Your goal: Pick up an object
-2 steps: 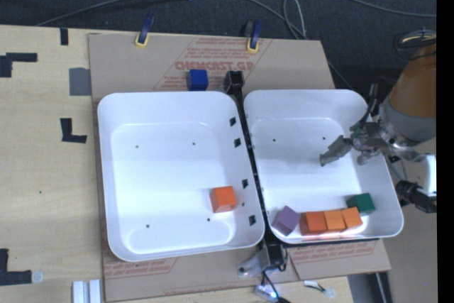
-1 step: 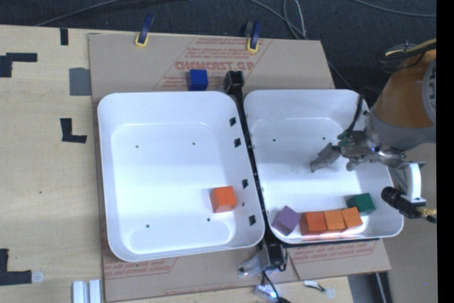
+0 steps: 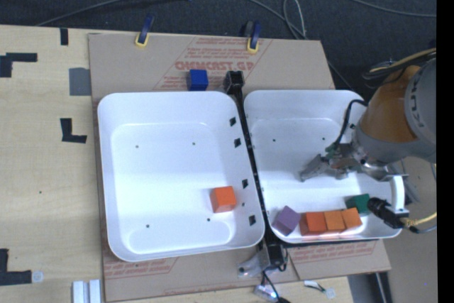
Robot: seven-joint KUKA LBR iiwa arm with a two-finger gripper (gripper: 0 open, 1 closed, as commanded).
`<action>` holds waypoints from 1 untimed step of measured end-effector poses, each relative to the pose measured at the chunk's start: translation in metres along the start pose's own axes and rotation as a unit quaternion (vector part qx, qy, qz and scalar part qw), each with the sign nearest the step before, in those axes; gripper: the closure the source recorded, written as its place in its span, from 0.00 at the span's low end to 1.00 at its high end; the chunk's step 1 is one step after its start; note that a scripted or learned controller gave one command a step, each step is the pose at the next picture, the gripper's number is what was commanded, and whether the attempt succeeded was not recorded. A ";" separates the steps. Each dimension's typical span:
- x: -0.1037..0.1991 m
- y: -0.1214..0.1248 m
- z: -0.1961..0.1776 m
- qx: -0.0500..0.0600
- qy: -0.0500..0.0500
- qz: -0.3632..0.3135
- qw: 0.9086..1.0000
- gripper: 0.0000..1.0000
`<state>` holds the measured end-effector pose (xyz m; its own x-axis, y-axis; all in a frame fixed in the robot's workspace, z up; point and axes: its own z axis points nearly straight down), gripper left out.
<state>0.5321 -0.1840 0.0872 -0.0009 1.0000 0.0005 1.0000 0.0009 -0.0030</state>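
Note:
My gripper (image 3: pixel 306 172) hangs low over the middle of the right bin (image 3: pixel 298 104), pointing left over bare white floor, with no object touching it. Toward that bin's front wall lie a purple cube (image 3: pixel 286 220), an orange bar of joined blocks (image 3: pixel 330 222) and a green block (image 3: pixel 358 203), all below and to the right of the gripper. A single orange cube (image 3: pixel 223 199) rests in the left bin (image 3: pixel 120 124), toward its front right.
A blue cube (image 3: pixel 198 79) sits on the cardboard behind the left bin, outside both bins. A black clip strip (image 3: pixel 245 152) runs along the shared bin walls. Cables trail across the dark floor at the back.

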 end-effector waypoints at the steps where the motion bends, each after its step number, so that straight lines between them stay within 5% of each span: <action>1: 0.000 0.001 -0.013 -0.002 0.000 0.000 1.000 1.00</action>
<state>0.5329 -0.1844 0.0997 -0.0006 1.0000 -0.0004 1.0000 0.0006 0.0004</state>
